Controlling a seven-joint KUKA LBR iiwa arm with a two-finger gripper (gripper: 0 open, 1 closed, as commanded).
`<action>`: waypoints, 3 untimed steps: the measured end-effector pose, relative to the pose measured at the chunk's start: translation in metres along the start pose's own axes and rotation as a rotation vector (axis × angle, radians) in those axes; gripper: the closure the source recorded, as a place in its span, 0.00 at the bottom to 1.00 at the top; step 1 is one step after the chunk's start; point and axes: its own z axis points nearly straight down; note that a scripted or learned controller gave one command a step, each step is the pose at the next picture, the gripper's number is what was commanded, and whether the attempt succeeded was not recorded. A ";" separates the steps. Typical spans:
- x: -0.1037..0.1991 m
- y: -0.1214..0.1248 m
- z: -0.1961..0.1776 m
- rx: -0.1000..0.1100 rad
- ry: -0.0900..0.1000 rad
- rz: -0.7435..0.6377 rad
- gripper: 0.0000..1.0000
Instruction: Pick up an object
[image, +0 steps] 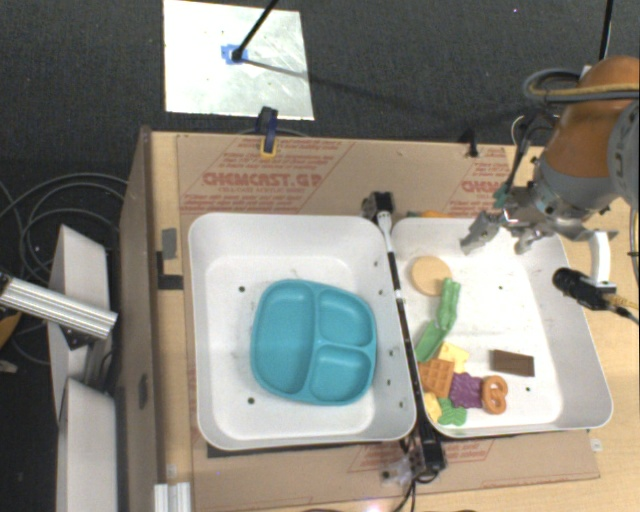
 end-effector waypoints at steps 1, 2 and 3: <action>0.030 -0.038 0.105 0.011 0.004 0.001 0.00; 0.041 -0.045 0.114 0.002 0.001 0.000 0.00; 0.041 -0.045 0.104 0.001 0.001 0.003 1.00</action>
